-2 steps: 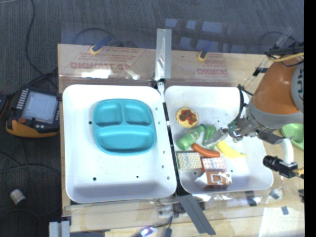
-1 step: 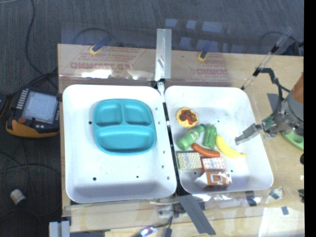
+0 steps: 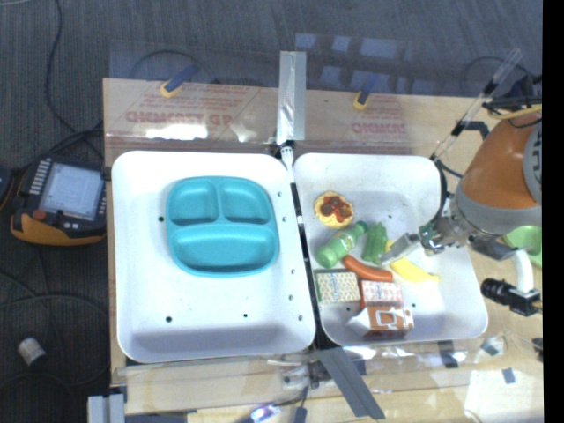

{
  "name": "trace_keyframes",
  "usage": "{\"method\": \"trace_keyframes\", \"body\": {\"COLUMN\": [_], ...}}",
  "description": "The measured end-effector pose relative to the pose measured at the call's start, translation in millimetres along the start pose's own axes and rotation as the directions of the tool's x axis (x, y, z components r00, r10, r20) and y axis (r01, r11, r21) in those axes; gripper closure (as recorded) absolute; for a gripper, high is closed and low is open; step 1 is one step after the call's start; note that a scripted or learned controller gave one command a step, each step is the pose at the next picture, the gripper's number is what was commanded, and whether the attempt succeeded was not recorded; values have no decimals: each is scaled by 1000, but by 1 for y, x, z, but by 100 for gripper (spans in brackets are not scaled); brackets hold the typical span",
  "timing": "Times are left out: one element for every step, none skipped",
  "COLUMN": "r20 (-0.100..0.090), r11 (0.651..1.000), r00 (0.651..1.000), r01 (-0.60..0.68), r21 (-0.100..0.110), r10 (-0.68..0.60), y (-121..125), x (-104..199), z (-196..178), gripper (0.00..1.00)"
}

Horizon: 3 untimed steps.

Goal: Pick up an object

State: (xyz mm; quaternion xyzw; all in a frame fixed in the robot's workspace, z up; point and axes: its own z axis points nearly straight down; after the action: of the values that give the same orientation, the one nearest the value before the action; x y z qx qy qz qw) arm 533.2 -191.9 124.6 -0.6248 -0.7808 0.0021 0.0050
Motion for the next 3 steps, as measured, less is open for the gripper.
{"method": "trace_keyframes", "body": {"r20": [14, 6, 1], "r11": [999, 999, 1000], "r00": [1000, 1000, 1000], "r01": [27, 29, -23], "r21": [-18, -14, -20], "r10": [-27, -29, 23], "y": [-1, 0, -1], "x": [11, 14, -27], "z": [35, 30, 35], "gripper": [0, 100, 100]}}
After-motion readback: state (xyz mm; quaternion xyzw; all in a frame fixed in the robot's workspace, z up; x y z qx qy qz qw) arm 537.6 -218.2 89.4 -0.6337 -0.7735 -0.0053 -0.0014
